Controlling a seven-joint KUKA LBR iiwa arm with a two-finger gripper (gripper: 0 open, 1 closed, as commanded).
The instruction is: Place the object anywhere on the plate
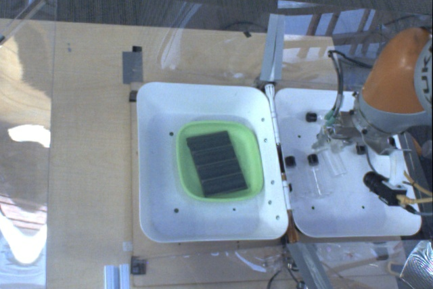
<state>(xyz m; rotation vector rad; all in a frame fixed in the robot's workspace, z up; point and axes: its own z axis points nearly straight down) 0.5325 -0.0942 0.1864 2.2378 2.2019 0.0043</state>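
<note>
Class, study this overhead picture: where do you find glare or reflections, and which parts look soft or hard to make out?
In the camera view, bright glare patches sit on the pale wooden bench at the left edge, with faint streaky reflections near the top of the bench; the ridged dark grey rectangular block on the lime green square plate looks reasonably sharp; the end effector over the right shallow white bin is hard to make out.

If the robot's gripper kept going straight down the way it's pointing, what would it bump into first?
Probably the bare white floor of the right bin. The gripper points down over it, and nothing seems to lie directly beneath, though depth is hard to judge from this slanted view.
</note>
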